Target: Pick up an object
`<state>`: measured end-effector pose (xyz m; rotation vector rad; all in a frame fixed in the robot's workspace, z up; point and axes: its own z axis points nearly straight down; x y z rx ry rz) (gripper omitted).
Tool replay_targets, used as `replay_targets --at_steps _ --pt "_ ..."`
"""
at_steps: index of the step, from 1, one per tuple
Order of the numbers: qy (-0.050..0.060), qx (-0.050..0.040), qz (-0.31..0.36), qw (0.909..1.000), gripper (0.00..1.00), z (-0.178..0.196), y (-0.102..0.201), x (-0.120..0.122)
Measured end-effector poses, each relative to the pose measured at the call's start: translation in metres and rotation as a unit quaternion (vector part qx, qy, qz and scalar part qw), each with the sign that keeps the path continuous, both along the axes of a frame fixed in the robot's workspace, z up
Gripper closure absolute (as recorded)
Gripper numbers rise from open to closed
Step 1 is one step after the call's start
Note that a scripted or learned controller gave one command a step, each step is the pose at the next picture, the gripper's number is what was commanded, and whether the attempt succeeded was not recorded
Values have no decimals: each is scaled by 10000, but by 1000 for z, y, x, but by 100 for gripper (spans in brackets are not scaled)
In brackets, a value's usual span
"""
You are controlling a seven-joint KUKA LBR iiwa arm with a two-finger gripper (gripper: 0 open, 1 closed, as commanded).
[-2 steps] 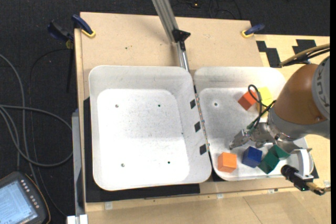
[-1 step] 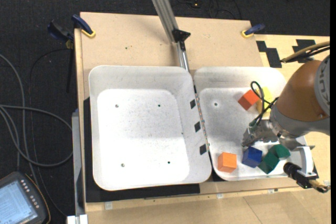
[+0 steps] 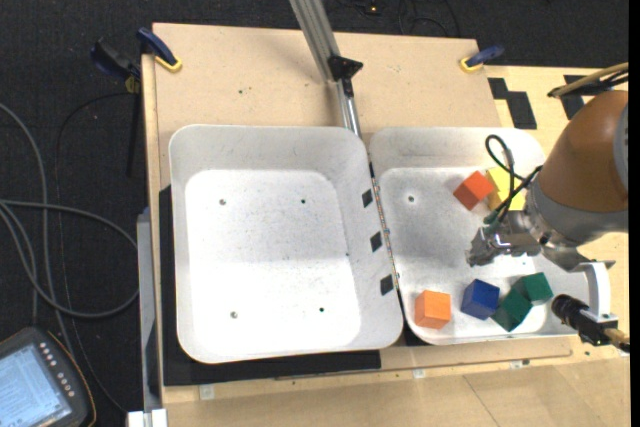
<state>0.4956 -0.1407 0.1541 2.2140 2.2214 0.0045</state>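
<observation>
two shallow white bins side by side on a pale fibreboard bench [image 3: 300, 75], both moulded plastic with rounded corners and fine dark speckling. left bin [image 3: 200, 215] smooth and matte. right bin [image 3: 420, 165] with small blocks: an orange cube [image 3: 433, 308] by the near rim towards the left corner, a blue cube [image 3: 481, 299] just beside it, two dark green blocks [image 3: 524, 301] touching each other near the near right corner, an orange-red block [image 3: 473, 189] against a yellow piece [image 3: 497, 193] towards the far right side. grey metallic gripper [image 3: 490, 248] low over the right bin's right half, between the orange-red block and the blue cube; finger state impossible to tell, nothing visibly between them. rounded orange band [image 3: 590, 150] above.
</observation>
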Motion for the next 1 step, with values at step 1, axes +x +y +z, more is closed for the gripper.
replay_targets --at_steps 1 --pt "-3 -2 0 10000 100 50 0 2"
